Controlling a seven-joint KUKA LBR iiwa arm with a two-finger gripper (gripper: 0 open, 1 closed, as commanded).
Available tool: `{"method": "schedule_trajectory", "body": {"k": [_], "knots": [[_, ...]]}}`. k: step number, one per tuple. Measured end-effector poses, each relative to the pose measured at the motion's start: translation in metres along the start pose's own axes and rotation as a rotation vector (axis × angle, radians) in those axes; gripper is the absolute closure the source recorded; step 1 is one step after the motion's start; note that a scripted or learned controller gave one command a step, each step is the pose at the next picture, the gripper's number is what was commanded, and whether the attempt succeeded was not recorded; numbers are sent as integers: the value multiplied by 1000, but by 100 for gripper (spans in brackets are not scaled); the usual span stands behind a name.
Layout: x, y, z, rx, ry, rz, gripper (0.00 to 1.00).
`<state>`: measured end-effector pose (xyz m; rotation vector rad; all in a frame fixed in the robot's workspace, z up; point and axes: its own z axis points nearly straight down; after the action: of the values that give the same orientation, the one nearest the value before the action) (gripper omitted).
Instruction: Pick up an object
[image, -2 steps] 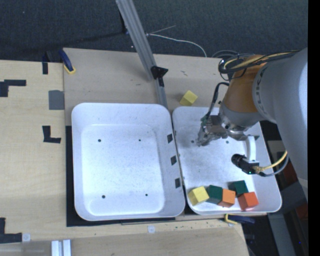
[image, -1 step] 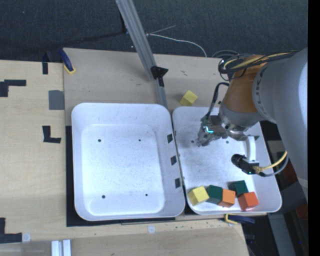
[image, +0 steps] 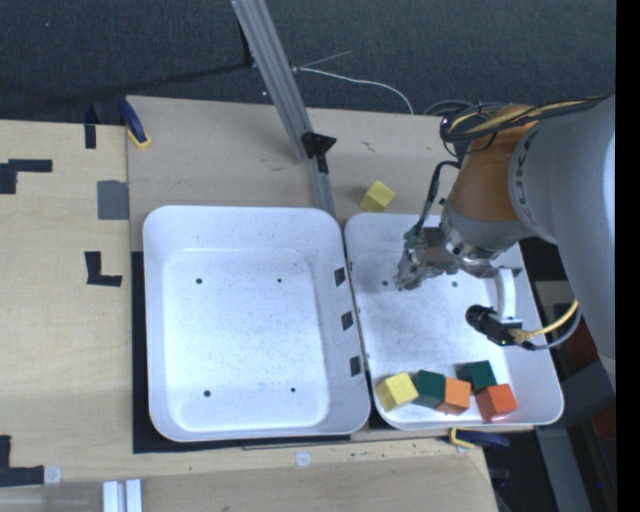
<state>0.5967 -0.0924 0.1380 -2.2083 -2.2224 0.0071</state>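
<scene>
Blocks, five, small and cube-like, clustered in the near corner strip of the right bin (image: 540, 345): yellow block (image: 397, 389) at the end toward the left bin (image: 160, 300), then dark green block (image: 430, 384), orange block (image: 457, 394), a second green block (image: 478, 374) set just behind it, and red block (image: 497, 401) at the outer end. All touch or nearly touch their neighbours.

Handling, judged: light, rigid, flat-faced, not fragile; likely smooth enough to slip if pinched on a corner. Best taken across two opposite flat faces. The yellow block has open floor on the side facing the left bin, so it looks the easiest; the middle pieces leave little room for fingers to drop between them.

Edges: the cluster lies close against the right bin's near wall, so a descent there risks the rim. Farther into the right bin the floor is bare and gives free room to travel.

Gripper (image: 408, 280): hangs over the far half of the right bin, well apart from the cluster, nothing seen between its fingers; whether they stand apart or together cannot be told.

Beyond the right bin, on the bench: a loose yellow cube (image: 378, 196), just past the far rim.
</scene>
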Motion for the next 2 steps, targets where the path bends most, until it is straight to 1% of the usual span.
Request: {"method": "schedule_trajectory", "body": {"k": [1, 2], "knots": [[5, -83, -56, -7, -2, 8, 100], [-12, -74, -80, -10, -4, 6, 100]]}}
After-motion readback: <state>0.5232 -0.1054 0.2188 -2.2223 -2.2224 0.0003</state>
